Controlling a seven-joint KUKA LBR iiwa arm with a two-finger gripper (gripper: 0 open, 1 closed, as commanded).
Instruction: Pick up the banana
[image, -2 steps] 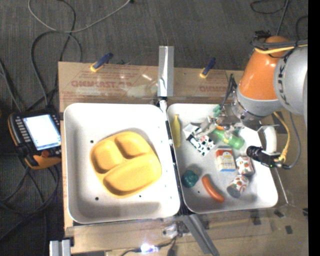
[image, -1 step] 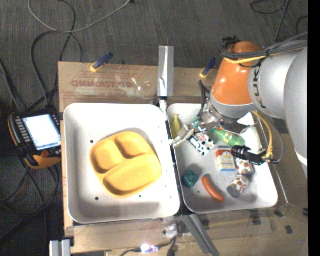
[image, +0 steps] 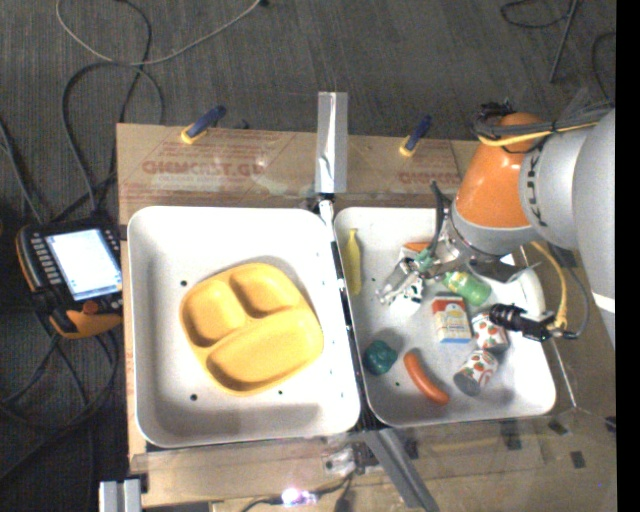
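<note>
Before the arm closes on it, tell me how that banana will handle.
The banana is long, thin and smooth, so it would probably slip or swivel unless gripped near its middle. It lies against the left wall of the right bin, which may leave little room on that side. It looks like a toy beside the hot dog, so likely light and stiff.

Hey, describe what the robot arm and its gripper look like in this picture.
The arm is bulky, rounded and light grey, with a glossy orange band above the wrist. Black and yellowish cables run along it. The gripper is small, metallic silver with dark parts and a green patch.
</note>
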